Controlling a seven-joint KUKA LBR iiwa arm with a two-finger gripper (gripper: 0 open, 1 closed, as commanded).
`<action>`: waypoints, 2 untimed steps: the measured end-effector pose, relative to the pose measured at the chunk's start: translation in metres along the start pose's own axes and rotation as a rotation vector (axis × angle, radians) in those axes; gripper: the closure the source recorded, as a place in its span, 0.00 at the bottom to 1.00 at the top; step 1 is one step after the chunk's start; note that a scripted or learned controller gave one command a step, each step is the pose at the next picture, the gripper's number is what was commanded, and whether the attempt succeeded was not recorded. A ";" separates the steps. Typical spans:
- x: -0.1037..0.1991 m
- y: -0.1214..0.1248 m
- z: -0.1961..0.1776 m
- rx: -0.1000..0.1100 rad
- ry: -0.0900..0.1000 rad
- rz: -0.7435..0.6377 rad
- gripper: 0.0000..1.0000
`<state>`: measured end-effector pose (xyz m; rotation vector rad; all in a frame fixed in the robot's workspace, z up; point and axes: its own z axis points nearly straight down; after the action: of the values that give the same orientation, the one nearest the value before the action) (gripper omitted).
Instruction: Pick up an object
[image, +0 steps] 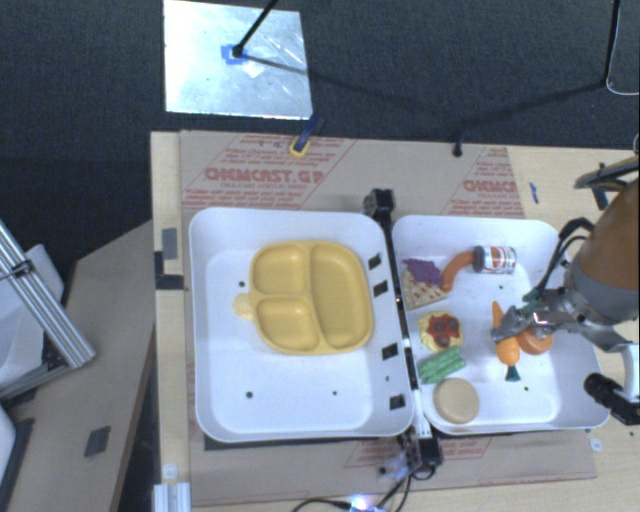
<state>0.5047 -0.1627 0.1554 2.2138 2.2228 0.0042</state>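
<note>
The right bin (575, 405) holds several toy foods. Among them are a purple piece (424, 269), a waffle (424, 293), an orange sausage (456, 266), a small can (494, 259), a pizza slice (441, 328), green beans (440, 364) and a round tan bun (456, 400). An orange carrot (509, 351) with a green tip lies at the bin's right middle. My gripper (520, 323) is low over the carrot's middle and hides part of it. A second orange piece (537, 345) sits right beside it.
The left bin (215, 400) holds a yellow divided plate (303, 297). A black divider with clips (392, 300) runs between the bins. The grey arm (605, 275) comes in over the right bin's right edge. A shiny metal sheet (236, 60) lies beyond the bench.
</note>
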 end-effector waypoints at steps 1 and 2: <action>-0.002 -0.005 -0.062 -0.003 -0.001 0.000 1.00; -0.002 -0.003 -0.069 0.001 0.000 0.000 1.00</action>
<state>0.5009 -0.1644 0.2248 2.2140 2.2237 0.0029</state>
